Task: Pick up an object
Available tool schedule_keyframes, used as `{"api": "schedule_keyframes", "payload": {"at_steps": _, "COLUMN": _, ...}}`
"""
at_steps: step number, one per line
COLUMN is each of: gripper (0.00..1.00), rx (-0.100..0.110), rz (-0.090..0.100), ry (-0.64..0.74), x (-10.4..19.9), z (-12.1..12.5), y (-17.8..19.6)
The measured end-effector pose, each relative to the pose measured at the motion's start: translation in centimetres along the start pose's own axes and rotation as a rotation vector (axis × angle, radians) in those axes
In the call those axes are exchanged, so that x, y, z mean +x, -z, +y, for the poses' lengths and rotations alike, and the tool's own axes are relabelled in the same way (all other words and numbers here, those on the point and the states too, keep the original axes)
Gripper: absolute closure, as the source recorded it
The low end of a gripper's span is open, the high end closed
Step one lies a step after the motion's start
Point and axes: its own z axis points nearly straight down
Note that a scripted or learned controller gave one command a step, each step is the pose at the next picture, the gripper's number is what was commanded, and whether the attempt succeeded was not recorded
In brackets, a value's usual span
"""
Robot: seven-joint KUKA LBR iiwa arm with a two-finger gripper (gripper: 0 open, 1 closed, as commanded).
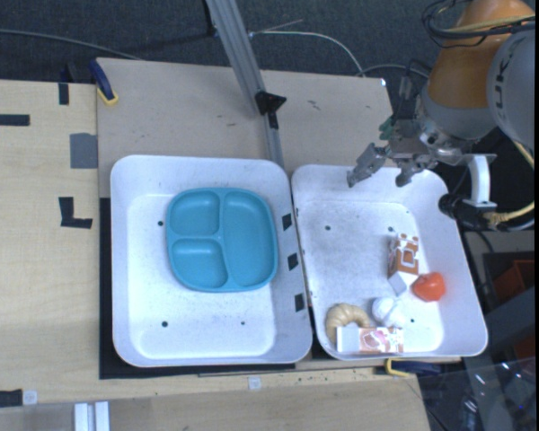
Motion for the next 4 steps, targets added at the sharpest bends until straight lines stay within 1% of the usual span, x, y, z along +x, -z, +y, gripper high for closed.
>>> {"api": "schedule_keyframes", "payload": {"at_steps": 1, "gripper": 0.00, "rx": 0.000, "rz": 0.000, "ry": 0.000, "x": 0.0, "z": 0.0, "y": 0.0}}
{"api": "schedule_keyframes", "payload": {"at_steps": 2, "gripper": 0.00, "rx": 0.006, "rz": 0.000, "ry": 0.000, "x": 0.7, "z": 0.2, "y": -6.3}}
{"api": "schedule_keyframes", "payload": {"at_steps": 3, "gripper": 0.00, "rx": 0.006, "rz": -0.001, "ry": -0.001, "x": 0.5, "z": 0.8, "y": -12.4}}
{"api": "schedule_keyframes", "payload": {"at_steps": 4, "gripper": 0.00, "rx": 0.001, "rz": -0.002, "ry": 0.000, "x": 0.6, "z": 0.7, "y": -15.5}}
